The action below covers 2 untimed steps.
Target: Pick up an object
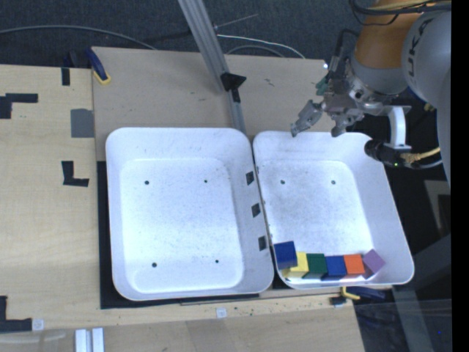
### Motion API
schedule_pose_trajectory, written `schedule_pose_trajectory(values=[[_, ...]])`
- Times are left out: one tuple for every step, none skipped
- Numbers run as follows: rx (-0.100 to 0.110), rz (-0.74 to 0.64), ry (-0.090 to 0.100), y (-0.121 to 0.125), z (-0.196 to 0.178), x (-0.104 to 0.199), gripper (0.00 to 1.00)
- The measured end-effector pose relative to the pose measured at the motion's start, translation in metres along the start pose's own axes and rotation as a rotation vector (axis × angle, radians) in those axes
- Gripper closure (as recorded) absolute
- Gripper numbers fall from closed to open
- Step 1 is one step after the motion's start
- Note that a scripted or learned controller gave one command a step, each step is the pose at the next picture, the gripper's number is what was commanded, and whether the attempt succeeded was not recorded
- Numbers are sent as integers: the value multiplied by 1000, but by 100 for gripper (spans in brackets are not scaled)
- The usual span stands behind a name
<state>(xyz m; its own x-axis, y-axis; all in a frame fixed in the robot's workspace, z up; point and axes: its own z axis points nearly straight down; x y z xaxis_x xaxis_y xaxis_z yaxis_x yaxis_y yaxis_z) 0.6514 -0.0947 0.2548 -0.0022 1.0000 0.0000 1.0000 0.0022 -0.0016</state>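
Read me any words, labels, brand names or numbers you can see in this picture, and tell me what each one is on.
No text can be read with certainty.
Arm: dark lettering on the grey casing at the right edge, cut off and too blurred to read.
Two white bins, coloured blocks, bench: no writing; the black marks are plain tape.

Gripper point(316, 123) hovering over far rim of right bin point(381, 196), fingers spread apart, nothing between them. Arm coming in from upper right, orange band visible. Blocks all bunched along near edge of right bin: blue block point(284, 253), yellow block point(298, 265), green block point(316, 263), another blue point(335, 266), orange block point(353, 264), purple block point(373, 260). Left bin point(124, 196) alongside, touching.
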Motion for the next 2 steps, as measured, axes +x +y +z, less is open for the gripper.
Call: schedule_pose_trajectory(values=[[-3, 6, -2, -50, -33, -49, 0], [4, 1, -1, -36, 22, -46, 0]])
